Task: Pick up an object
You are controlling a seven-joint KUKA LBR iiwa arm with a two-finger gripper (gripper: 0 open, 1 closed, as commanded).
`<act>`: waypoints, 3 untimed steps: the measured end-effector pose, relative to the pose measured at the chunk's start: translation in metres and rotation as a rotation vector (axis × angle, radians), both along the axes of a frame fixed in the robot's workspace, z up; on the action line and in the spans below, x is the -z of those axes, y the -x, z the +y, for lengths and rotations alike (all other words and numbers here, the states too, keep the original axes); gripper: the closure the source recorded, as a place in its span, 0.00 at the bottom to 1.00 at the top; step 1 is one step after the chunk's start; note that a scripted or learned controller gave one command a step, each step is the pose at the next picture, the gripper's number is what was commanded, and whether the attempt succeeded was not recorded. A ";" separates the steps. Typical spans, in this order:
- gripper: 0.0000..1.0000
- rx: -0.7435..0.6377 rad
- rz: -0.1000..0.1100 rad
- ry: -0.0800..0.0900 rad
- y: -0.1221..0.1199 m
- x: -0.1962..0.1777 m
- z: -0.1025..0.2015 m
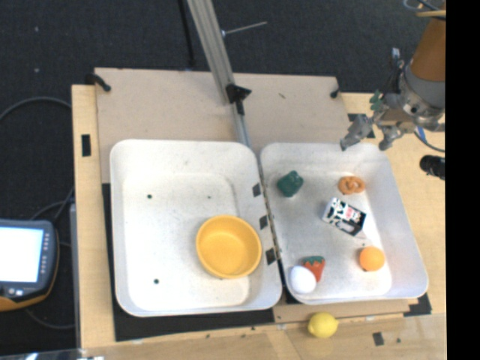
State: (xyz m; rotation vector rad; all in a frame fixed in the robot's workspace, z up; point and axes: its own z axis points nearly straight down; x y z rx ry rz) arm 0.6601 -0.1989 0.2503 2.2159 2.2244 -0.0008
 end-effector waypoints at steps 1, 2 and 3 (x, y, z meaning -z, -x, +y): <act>0.00 0.000 0.001 0.002 0.000 0.000 -0.001; 0.00 -0.001 0.005 0.001 -0.008 0.052 -0.007; 0.00 0.004 0.003 0.002 -0.007 0.095 -0.014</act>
